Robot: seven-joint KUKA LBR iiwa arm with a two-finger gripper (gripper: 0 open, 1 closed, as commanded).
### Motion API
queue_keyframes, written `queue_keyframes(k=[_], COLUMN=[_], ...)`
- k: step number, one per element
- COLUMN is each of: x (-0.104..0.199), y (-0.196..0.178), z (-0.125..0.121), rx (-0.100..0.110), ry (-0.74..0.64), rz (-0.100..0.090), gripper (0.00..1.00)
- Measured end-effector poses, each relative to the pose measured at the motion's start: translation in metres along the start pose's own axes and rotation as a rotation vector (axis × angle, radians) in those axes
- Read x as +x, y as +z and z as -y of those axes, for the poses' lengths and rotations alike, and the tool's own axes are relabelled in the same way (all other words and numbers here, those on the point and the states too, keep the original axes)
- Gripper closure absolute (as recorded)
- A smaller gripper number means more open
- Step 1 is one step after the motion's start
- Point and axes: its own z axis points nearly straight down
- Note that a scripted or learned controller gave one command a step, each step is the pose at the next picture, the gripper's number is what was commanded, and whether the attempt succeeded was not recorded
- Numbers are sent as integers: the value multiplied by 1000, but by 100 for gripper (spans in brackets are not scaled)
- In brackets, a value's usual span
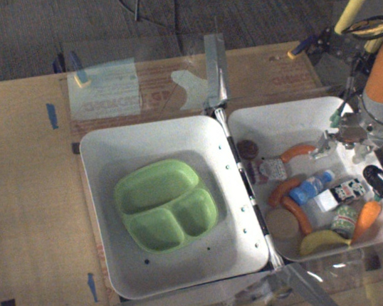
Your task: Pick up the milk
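- Milk carton [343,193] is lying in the right bin [272,116], between the water bottle [311,187] and carrot [367,218]; not lifted.
- Gripper [345,137] is hanging above the bin; jaw state cannot be told.
- The whole grasp is remaining.

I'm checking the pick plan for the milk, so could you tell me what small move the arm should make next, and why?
Probably shift the gripper toward the milk before descending: it sits over the right bin's far side, while the cow-patterned carton lies nearer the front beside the blue bottle.
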Motion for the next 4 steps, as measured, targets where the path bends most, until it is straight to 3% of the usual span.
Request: queue_keyframes(k=[1, 2, 3, 4], x=[0, 15, 0, -1], y=[0, 57, 55, 56], z=[0, -94, -53, -56], rx=[0, -1, -1, 1], ry=[0, 17, -8, -93], rz=[0, -2, -14, -13], gripper=[0, 0, 0, 0])
